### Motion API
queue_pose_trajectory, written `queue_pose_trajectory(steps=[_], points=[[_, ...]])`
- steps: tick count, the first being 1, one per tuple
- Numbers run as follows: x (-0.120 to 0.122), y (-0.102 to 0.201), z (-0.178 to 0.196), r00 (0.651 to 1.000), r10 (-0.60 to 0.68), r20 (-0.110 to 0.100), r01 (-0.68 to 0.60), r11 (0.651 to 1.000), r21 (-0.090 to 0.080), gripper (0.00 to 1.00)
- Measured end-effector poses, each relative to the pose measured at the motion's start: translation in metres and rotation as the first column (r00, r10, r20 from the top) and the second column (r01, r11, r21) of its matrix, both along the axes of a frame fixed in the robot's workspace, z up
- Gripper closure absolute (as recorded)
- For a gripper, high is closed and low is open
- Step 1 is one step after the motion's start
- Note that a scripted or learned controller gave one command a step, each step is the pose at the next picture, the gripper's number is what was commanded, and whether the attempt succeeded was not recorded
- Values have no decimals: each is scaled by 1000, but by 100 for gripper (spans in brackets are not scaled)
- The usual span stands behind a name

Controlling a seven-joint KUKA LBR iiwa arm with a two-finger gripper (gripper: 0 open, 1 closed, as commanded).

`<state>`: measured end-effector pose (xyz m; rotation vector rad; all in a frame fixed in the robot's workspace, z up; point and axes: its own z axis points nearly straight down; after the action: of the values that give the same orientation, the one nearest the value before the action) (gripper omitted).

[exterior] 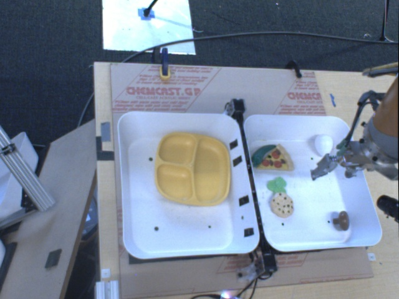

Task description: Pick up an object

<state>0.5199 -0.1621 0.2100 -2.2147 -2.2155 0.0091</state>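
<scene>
Two shallow white bins are being viewed from above, side by side on the bench. The left bin (134, 185) is being occupied by a yellow divided plate (192, 169), lying flat near its middle. The right bin (365, 226) is being shared by four small things, well apart from one another: a toy pizza slice (272, 157) near its left wall, a toy pineapple (280, 199) just below that, a white ball (323, 144) toward the far rim, and a small brown piece (340, 220) near the front right corner.

The arm is being reached in from the right, and the gripper (331, 165) is being held over the bare floor of the right bin, between the ball and the brown piece. Nothing is being held between its fingers; how far they are parted cannot be told from this slant.

No object is being favoured yet, so a target is probably still being chosen. The ball and the brown piece are lying nearest. The ball is likely to roll if it is being nudged off centre, so the fingers should be brought down squarely either side of it. The flat toys are being judged harder, since little height is offered for a pinch. A bin wall should be avoided during descent.
</scene>
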Motion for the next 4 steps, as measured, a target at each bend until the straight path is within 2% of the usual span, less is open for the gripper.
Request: queue_pose_trajectory(steps=[1,2,3,4], points=[[3,0,6,1000,3,11,-3,1000,-2,0],[11,-3,-41,1000,1,9,-1,1000,-2,0],[16,6,-91,1000,3,9,-3,1000,-1,0],[16,7,-127,1000,0,9,0,1000,-1,0]])
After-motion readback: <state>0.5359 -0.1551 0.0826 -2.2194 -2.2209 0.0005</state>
